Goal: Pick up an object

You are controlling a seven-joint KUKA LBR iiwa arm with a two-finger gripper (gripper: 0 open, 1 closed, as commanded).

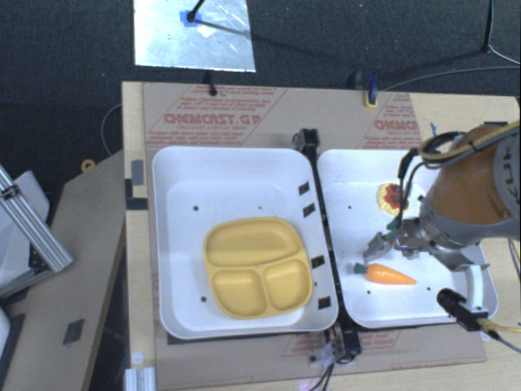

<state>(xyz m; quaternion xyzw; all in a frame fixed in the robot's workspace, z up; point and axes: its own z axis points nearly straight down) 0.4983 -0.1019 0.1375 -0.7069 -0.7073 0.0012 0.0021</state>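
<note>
The carrot (391, 276) lies flat on the floor of the right bin (358, 177), near the bin's front wall. It is a toy carrot, orange, with a small green tip. Its long side runs left to right, with the green end on the left and the pointed end on the right. The gripper (381, 247) sits just above and a bit to the left of the carrot, very near its green end. I cannot tell how the gripper is set, because it is small and grey and blurry here. Nothing looks held in it, since the carrot rests on the bin floor by itself. So the carrot is just in front of the gripper and a little to its right. To grab it, I think the gripper needs to slide toward the carrot's middle and close across its thin side. Farther back from the carrot, near the arm (468, 190), lies a small red and yellow toy (389, 195). Far to the left of the carrot, in the left bin (175, 218), rests a yellow tray (257, 265) with three parts.
</note>
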